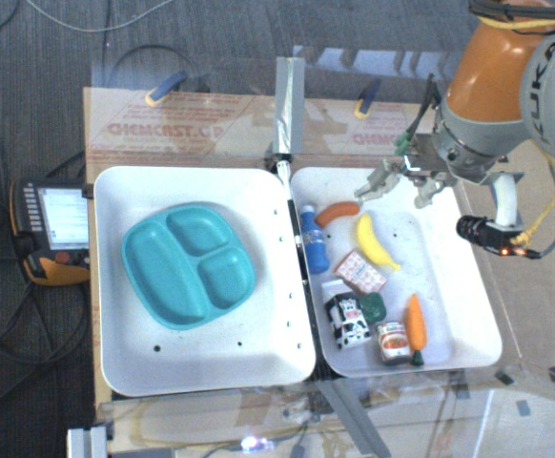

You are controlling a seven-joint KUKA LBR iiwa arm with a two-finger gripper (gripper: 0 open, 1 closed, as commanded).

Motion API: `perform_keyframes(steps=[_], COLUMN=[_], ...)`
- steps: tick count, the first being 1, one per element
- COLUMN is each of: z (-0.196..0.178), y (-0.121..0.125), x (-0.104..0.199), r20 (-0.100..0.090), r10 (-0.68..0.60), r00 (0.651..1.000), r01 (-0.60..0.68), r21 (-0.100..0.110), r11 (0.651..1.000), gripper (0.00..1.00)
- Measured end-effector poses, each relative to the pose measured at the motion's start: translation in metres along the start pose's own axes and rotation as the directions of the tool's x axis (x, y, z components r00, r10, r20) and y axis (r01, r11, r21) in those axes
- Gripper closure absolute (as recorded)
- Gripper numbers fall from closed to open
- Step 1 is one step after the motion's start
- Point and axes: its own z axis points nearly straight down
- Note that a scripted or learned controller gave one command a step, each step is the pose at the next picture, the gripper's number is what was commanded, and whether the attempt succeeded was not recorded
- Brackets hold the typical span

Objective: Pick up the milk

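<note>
The milk [351, 320], a small cow-patterned carton lying near the front of the right bin [468, 346] beside a green item [372, 306], appears light and rigid, so you should grip its flat sides, while the end effector [403, 185] hovers well apart at the bin's rear, fingers spread and empty.

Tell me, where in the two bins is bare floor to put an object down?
Left bin: a bare band around the teal plate, widest along its near edge. Right bin: bare along the right wall, beside the carrot. Crowded: between blue bottle, banana and milk.
</note>
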Motion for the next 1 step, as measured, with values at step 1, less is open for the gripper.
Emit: perform_keyframes(steps=[1], z=[0.0509], y=[0.0130], x=[0.0266], r20=[0.001], r10=[-0.080], r00=[0.997], r01=[0.080], r21=[0.001], r11=[0.997], gripper=[0.00])
